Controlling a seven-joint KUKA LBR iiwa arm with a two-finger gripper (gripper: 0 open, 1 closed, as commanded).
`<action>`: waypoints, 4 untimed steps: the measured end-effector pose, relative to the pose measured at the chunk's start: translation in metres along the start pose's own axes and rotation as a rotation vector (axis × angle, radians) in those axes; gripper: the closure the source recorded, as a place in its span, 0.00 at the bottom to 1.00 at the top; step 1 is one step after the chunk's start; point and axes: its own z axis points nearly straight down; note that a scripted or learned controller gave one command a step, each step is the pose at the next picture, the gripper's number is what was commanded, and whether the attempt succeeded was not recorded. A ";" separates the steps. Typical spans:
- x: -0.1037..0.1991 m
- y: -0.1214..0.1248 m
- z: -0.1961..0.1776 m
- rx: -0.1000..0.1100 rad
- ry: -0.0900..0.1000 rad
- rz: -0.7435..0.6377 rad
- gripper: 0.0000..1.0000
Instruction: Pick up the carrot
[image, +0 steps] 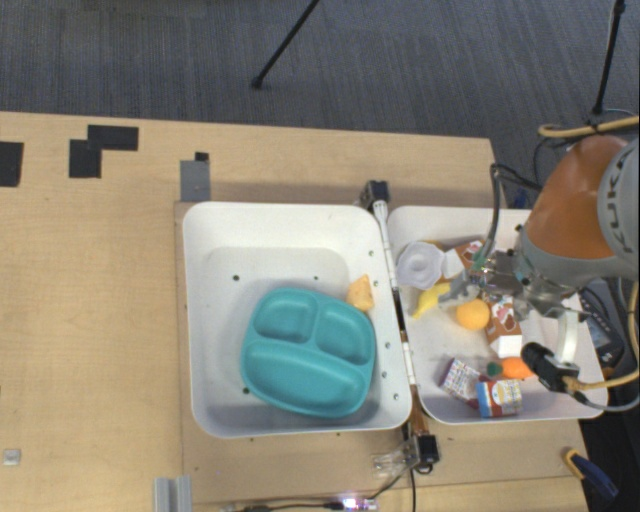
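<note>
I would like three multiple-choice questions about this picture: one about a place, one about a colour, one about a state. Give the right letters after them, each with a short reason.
1. Where does the divided plate lie?
A. in the left bin
B. in the right bin
C. on the bare bench

2. What colour is the plate?
A. red
B. teal
C. black

3. How does the plate lie?
A. flat, with its compartments facing up
B. upside down
C. standing on its edge

Answers:
1. A: the plate rests on the floor of the left bin, while the arm reaches over the right bin, where the small items are.
2. B: its whole surface is teal against the white bin.
3. A: its three hollow compartments are open to the camera.
</note>
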 end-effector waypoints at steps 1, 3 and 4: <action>-0.010 0.037 0.057 -0.029 -0.011 -0.368 0.00; -0.051 0.018 0.061 -0.046 -0.031 -0.710 1.00; -0.044 0.013 0.065 -0.031 -0.011 -0.719 0.00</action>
